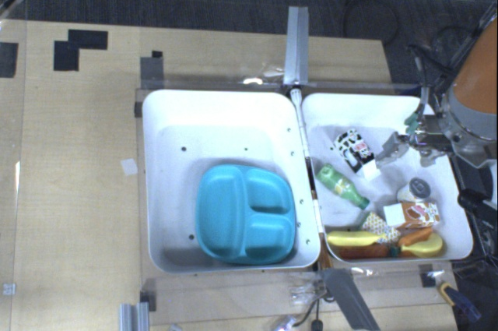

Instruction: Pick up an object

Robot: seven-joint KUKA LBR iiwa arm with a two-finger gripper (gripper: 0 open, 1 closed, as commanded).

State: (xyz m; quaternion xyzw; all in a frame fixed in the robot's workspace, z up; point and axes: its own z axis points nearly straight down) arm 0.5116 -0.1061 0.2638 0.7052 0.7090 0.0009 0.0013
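I see the green bottle [342, 187] lying diagonal mid right bin [459, 189], cap toward the divider; gripper [398, 148] empty, fingers parted.

Both white bins [222, 115] looked like smooth moulded plastic with a faint sheen. The blue divided tray [247, 213] was matt plastic (soft highlights only). The green bottle [342, 187] appeared glossy and translucent. The bench top [70, 189] resembled pale, matt wood, and the upright post [296, 45] brushed metal.
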